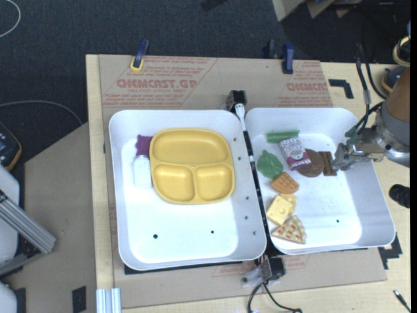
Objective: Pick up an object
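Observation:
The right bin [365, 201] holds several toy foods. At the back lies a green pod [282, 136], with a pink packet [293, 152] in front of it. Then come a brown piece [313, 164], a green leaf [268, 164], an orange waffle [285, 183], a yellow cheese block [281, 208] and a pizza wedge [290, 230]. My gripper [337, 160] is low in this bin, at the right edge of the brown piece. Whether it touches or holds that piece is unclear from this angle.
In the left bin [182, 240] sits a yellow divided plate [192, 163], with a purple item [143, 144] and a white bottle [141, 171] to its left. A black divider [247, 168] runs between the bins. The arm [397, 129] enters from the right.

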Action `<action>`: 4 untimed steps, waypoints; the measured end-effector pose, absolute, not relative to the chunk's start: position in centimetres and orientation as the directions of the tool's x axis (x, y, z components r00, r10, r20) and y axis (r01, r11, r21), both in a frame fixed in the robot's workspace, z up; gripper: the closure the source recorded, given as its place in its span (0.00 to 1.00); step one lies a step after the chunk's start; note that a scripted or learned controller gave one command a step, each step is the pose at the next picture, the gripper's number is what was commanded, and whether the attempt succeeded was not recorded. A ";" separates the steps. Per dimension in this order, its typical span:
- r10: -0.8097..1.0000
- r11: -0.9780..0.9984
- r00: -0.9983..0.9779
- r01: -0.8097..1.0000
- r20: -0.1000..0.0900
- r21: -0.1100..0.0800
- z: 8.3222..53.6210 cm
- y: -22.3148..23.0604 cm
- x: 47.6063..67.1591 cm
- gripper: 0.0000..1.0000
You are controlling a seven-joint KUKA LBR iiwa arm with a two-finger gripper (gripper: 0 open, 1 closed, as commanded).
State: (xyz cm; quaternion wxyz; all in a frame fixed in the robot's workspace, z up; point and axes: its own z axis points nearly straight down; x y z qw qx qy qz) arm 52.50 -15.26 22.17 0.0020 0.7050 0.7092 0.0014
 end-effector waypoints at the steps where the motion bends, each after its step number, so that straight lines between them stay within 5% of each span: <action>1: 1.000 0.007 -0.007 1.000 0.001 0.004 22.2 -10.0 54.5 1.00; 3: 1.000 0.005 -0.005 1.000 0.000 0.006 23.6 -1.6 60.6 1.00; 4: 1.000 0.001 -0.001 1.000 -0.001 0.004 23.3 -0.7 61.0 1.00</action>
